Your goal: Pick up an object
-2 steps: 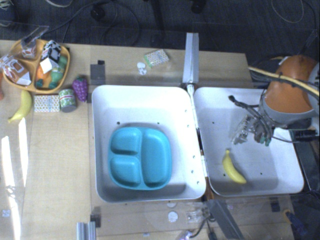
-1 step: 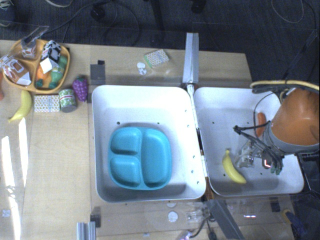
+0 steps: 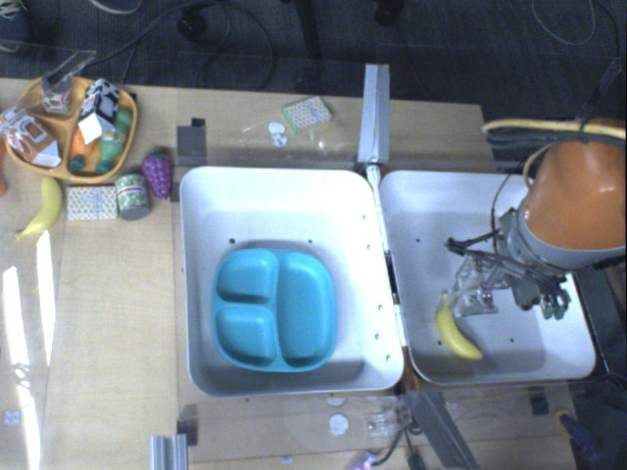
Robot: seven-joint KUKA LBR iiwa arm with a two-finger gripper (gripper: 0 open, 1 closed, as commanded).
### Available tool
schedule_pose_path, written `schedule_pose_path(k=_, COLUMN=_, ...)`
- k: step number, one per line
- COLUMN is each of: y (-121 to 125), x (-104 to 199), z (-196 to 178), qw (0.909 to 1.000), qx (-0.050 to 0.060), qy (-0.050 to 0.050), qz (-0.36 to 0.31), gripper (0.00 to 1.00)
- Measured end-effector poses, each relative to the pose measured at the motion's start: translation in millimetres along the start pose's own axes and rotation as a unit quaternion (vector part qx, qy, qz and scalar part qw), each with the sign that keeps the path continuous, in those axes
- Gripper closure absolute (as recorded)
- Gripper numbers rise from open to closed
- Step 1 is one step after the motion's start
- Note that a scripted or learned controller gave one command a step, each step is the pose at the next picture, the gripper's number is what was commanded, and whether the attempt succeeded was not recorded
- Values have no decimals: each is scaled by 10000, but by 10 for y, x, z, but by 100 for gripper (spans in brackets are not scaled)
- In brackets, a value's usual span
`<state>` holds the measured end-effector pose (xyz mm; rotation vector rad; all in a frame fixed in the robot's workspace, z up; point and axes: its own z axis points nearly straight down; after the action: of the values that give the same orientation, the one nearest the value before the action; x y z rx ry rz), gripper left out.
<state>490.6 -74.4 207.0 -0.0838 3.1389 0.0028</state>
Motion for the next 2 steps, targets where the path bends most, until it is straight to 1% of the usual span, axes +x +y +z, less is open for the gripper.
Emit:
schedule_pose_path(k=1, y=-589, x=-731, z=68, qw=9872, qx=-5, qy=-7, qz=-1597, gripper=100)
schedule_pose_path(k=2, y=-588, x=-731, z=67, qw=9872, qx=-5, qy=-7, qz=-1597, gripper=0)
